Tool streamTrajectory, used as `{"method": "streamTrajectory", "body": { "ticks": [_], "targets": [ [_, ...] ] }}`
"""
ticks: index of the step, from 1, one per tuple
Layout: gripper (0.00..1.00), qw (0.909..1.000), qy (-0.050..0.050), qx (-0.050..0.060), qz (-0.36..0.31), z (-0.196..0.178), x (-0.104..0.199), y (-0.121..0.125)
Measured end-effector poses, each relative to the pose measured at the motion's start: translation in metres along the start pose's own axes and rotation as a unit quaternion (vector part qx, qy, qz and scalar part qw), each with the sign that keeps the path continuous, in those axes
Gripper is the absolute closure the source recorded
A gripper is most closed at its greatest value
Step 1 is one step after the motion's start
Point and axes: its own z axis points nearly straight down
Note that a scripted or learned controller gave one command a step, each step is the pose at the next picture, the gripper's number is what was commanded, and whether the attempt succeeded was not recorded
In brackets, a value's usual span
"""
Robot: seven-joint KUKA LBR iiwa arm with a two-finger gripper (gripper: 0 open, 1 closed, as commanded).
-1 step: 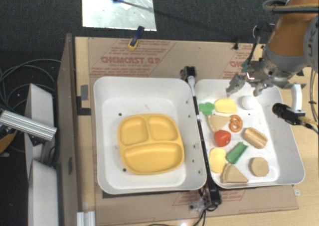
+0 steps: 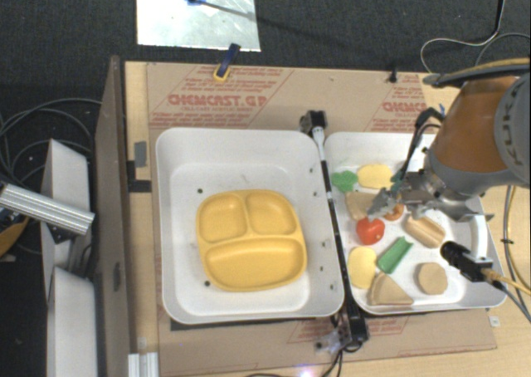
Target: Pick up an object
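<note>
Two white bins sit side by side on the bench [image 2: 249, 93]: the left bin [image 2: 178, 201] holds a yellow divided tray [image 2: 249, 238] with bare floor all round. The right bin [image 2: 489, 284] is crowded with toy food; the tool [image 2: 397, 199] sits low at its centre, just above a red tomato [image 2: 370, 230], jaw state cannot be told.

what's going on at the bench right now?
The grey KUKA arm with the orange band is reaching from the right into the right white bin, which holds toy food pieces. Its gripper is low among them, just above a red tomato-like piece and beside a tan sausage-shaped piece. Nothing is visibly gripped. The left white bin holds a yellow divided plastic plate.
</note>
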Motion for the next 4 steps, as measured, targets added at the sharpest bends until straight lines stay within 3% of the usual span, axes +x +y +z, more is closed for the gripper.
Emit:
{"method": "streamTrajectory", "body": {
  "ticks": [1,2,3,4],
  "targets": [
    [0.00,1.0000,-0.001,-0.004,-0.001,0.073,0.010,-0.015],
    [0.00,1.0000,-0.001,-0.005,-0.001,0.070,0.004,-0.016],
    [0.00,1.0000,-0.001,-0.005,0.000,0.070,-0.004,-0.034],
    [0.00,1.0000,-0.002,-0.007,-0.003,0.069,-0.004,0.006]
  ]
}}
